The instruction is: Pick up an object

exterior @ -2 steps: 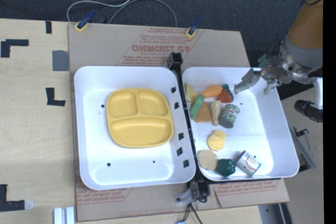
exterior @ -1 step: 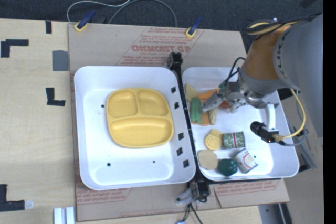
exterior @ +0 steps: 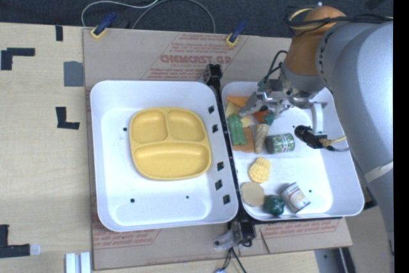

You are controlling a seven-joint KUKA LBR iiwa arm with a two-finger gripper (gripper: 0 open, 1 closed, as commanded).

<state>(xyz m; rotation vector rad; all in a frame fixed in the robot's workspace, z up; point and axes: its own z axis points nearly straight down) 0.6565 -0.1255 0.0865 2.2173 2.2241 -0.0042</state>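
My gripper hangs low over the far left part of the right bin, in among a crowded group of toy foods. Just under it lie a small red-orange piece and a teal bit. A green pickle-like piece and an orange wedge lie to its left. A beige stick and a green-labelled can lie just in front of it. Nothing visibly sits between the gripper's tips.
Nearer the front of the right bin lie a yellow corn piece, a tan round disc, a dark green lump and a small tin. The left bin holds a yellow divided plate.
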